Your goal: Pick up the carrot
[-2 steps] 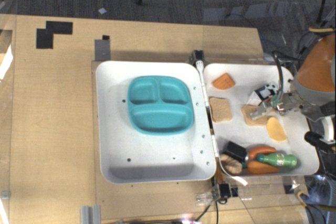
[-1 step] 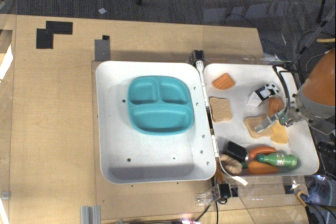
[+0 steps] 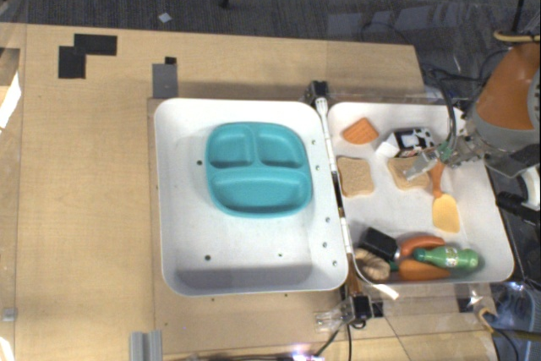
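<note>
So looking down at the bench (image 3: 84, 182), it's plain light wood with a couple of black blocky marks near the far left corner. No writing I can actually read anywhere; there's a small black-and-white packet (image 3: 412, 138) in the right bin (image 3: 499, 207), but its print is too tiny to make out.

Left bin (image 3: 182, 249) is shallow, white, smooth plastic with rounded corners, and a teal divided plate (image 3: 257, 167) sits in the middle, three compartments, glossy.

Right bin is the messy one. Orange wedge (image 3: 361, 131) at the far left, a tan bread slice (image 3: 355, 177) with a grainy look, a second toast-like piece (image 3: 406, 172) beside it, and a pale yellow chunk (image 3: 446, 213). Along the near edge: a green bottle (image 3: 448, 258) lying on its side, orange and red rounded things beneath it, and a black block (image 3: 380, 244).

The carrot (image 3: 437, 177) is the thin orange stick, right by the toast.

The gripper (image 3: 439, 155) is down at the carrot's top end, and I can't tell how it's set or whether it's got anything. Grey arm (image 3: 507, 110), shiny orange band.
</note>
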`<state>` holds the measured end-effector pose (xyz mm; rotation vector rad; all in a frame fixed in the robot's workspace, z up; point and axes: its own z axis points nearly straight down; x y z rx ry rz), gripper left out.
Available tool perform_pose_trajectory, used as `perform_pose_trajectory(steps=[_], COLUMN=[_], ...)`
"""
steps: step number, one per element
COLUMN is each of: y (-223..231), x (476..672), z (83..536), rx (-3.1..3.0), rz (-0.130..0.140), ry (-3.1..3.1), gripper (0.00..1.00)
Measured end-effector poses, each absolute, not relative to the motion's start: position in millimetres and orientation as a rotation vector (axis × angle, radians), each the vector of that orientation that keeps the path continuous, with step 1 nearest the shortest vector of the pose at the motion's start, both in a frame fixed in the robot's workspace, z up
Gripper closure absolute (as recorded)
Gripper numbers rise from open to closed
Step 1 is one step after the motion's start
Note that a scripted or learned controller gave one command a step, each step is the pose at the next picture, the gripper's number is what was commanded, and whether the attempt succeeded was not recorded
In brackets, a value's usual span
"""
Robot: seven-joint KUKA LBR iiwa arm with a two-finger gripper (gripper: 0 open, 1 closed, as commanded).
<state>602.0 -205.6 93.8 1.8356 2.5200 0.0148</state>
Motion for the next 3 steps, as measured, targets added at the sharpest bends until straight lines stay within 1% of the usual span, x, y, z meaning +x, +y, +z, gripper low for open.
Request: perform_pose_trajectory(steps=[1,2,3], y=[-205,-171,-126], x=[606.4,658.1,655.5], z=[109,95,95], rx=[1.822,2.200,2.572], rz=[0.023,-0.067,-0.091], ry=[2.513,2.264,1.817], gripper=[1.00,1.00,1.00])
